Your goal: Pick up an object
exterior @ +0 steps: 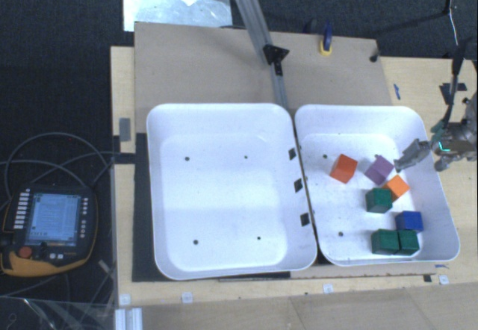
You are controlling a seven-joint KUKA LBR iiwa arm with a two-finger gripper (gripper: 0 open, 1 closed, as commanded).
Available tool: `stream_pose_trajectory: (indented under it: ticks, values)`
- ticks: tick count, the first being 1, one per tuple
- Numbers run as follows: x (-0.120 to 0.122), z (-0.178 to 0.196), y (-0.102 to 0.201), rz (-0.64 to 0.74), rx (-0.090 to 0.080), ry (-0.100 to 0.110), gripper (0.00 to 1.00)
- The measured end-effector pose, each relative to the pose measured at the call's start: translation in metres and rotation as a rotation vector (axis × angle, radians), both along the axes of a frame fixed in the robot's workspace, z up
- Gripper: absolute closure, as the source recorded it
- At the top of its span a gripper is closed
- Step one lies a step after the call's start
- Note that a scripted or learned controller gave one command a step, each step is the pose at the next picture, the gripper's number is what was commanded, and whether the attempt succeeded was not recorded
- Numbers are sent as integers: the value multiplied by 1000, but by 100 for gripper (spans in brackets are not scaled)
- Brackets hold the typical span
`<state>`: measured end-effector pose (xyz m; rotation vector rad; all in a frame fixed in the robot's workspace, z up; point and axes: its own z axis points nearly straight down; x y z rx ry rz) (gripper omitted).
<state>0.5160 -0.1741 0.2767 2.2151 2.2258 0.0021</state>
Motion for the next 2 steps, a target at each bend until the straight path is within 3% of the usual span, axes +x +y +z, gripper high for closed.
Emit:
stream_pose_trajectory:
  ticks: [1, 2]
  values:
    - [0, 0, 0, -1, 0, -1, 0]
    - [0, -48, -10, -4, 0, 4, 0]
